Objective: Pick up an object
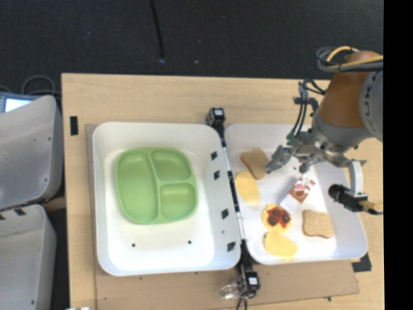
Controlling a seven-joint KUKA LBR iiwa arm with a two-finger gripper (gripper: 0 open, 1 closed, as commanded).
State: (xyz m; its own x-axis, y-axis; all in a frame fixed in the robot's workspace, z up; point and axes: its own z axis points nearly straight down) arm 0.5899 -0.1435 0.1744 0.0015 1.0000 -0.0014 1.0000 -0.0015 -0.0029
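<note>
The right bin (pixel 342 241) holds several toy food pieces. A brown slice (pixel 255 162) lies at its upper left with a yellow piece (pixel 247 188) just below it. A small red and white item (pixel 301 190) sits in the middle. Lower down are a red and black piece (pixel 277 216), a brown toast (pixel 317 224) and a yellow wedge (pixel 281 244). My gripper (pixel 290 163) hangs over the bin's upper middle, open, fingers spread with nothing between them. It is right of the brown slice and above the red and white item.
The left bin (pixel 103 237) holds a green divided plate (pixel 157 185). A ridge with black clips (pixel 229 192) separates the two bins. A black fitting (pixel 345 197) on the arm sticks out over the right bin's right side.
</note>
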